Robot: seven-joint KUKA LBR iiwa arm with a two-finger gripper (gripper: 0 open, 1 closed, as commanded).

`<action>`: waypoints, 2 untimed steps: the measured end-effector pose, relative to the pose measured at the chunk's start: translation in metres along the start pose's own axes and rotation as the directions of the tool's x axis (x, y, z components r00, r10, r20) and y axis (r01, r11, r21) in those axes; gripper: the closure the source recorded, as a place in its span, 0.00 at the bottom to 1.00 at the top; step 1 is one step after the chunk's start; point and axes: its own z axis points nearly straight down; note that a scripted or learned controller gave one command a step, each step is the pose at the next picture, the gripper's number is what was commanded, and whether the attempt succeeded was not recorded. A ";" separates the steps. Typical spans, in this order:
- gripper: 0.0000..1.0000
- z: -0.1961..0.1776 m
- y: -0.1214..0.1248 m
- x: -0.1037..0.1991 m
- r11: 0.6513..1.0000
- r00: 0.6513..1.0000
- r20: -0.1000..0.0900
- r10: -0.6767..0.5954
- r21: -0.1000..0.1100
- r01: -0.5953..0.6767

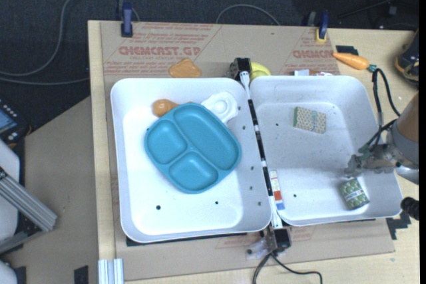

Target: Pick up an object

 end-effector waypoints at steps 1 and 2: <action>0.00 0.001 0.000 0.000 1.000 1.000 -0.001 0.000 0.001 0.000; 1.00 -0.010 0.000 0.000 1.000 1.000 0.001 0.001 -0.002 -0.001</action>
